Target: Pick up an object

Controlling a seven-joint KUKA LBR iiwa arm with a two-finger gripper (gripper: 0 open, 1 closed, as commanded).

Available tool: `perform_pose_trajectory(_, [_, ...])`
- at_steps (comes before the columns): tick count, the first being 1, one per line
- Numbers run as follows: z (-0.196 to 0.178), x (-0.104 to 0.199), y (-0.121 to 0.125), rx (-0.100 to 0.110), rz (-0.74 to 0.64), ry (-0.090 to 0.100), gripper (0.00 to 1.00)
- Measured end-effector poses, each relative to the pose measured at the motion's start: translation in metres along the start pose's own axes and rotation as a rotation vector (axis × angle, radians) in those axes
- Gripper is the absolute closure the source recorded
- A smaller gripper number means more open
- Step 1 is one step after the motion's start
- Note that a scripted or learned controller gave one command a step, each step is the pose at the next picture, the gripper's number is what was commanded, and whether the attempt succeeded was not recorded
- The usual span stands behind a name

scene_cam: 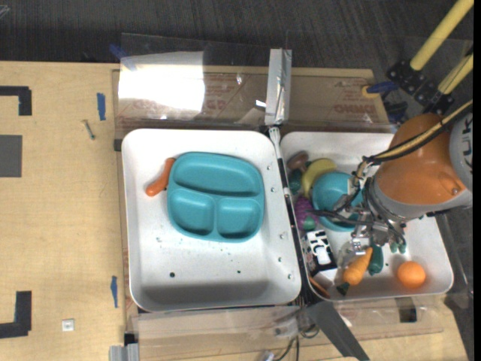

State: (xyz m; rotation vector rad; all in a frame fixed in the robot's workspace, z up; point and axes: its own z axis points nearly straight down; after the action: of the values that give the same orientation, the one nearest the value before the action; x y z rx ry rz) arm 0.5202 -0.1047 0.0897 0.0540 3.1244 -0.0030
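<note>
**Gripper low over the clutter in the right bin**

Down at the business end, the gripper (368,241) hangs low in the right bin (440,265), and its metal parts blur into cables and toys here, so whether the fingers are spread or closed, I cannot tell. Right beneath it lies an orange carrot (356,268), tilted, its lower end pointing toward the bin's front edge; the carrot sits just under the tip, though contact is not clear from this angle. A small teal piece (375,261) shows just beside the carrot.

Moving outward: an orange ball (412,274) rests near the front right corner of that bin, apart from the gripper. To the gripper's left, a black-and-white block (321,248) lies against the bin's left wall, with a purple item (304,213) above it. Further back, a teal bowl (331,189) sits touching a yellow object (319,167), and a brownish piece (298,159) is tucked in the back left corner.

Above the wrist, the orange band (418,162) bulks over the bin's right side, a black cable looping off it.

Over in the left bin (150,262), a teal divided plate (216,194) sits in the back half, and an orange carrot-shaped toy (159,177) lies touching its left rim.
</note>
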Motion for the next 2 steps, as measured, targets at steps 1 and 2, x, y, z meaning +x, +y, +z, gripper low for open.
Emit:
perform_pose_trajectory(1, [0.001,-0.079,0.011,0.000,0.052,0.001,0.00])
perform_pose_trajectory(2, [-0.032,-0.054,-0.006,-0.003,-0.100,0.014,0.00])
